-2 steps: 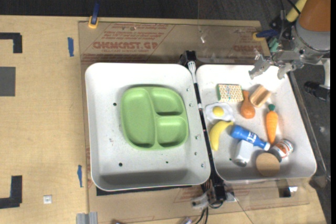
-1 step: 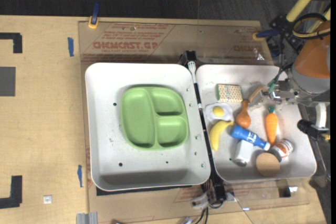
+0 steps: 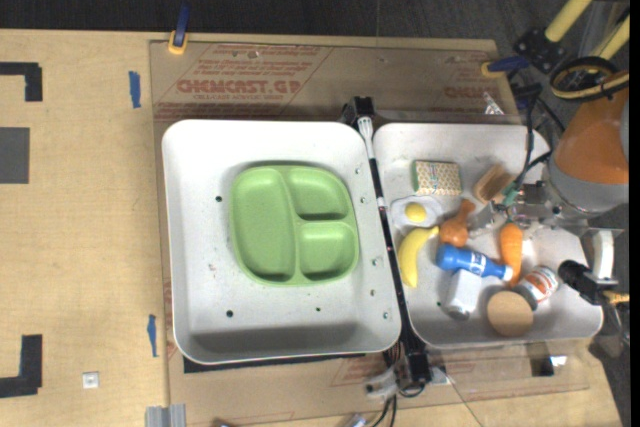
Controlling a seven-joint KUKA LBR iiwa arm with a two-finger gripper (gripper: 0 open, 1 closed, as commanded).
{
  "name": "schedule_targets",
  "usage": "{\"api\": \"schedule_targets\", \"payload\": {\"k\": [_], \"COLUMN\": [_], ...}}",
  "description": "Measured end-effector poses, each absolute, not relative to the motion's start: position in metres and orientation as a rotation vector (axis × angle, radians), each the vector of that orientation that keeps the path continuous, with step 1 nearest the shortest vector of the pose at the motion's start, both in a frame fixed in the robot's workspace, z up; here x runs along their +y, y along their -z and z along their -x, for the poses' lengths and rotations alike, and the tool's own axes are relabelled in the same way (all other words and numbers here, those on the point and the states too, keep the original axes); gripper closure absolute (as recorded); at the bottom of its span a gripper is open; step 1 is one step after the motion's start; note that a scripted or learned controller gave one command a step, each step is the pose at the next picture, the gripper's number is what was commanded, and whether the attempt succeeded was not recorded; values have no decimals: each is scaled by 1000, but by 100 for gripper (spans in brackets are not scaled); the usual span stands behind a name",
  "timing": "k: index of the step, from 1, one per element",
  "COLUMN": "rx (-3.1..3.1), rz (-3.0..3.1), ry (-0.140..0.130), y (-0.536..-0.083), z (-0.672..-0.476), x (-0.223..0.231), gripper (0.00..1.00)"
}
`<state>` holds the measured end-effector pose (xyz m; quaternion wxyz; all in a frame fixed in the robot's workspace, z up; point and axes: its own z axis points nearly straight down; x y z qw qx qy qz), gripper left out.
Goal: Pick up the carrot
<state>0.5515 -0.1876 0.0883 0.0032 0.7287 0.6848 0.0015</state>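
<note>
**Carrot lies in the crowded right bin, beside the gripper**

The carrot (image 3: 512, 243) is a small orange toy, tapered, lying in the right bin (image 3: 470, 323) toward its right side. It sits just right of a blue bottle (image 3: 474, 264) and just beyond a small can with a red label (image 3: 541, 285) and a round tan piece like a bread roll (image 3: 510, 311). Judging by its sheen it is hard moulded plastic: light, stiff and rather slippery, so it would likely skid out of a loose or off-centre pinch. The thick middle of the body looks the best place to take hold, across its narrow width, since the tip is too thin.

The gripper (image 3: 520, 202) hangs over the bin's right part, just beyond the carrot; whether it is wide or narrow cannot be told from this view, and nothing is seen held.

Other pieces crowd the bin: a yellow banana (image 3: 412, 253), a fried egg (image 3: 415, 212), a speckled sponge-like block (image 3: 437, 177), a brown bread slice (image 3: 491, 183) and a second orange piece with a stalk (image 3: 455, 231). All look smooth and glossy except the block.

The left bin (image 3: 200, 315) holds a matte green divided plate (image 3: 294, 222) with three compartments.
</note>
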Motion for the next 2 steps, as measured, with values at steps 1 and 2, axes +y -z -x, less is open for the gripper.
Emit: {"api": "schedule_targets", "payload": {"k": [1, 2], "rx": [2135, 2333], "rz": [-2278, -2093], "ry": [-5, -5], "y": [-101, -141], "z": [-554, -572], "x": [-191, -141], "gripper": [100, 100]}}
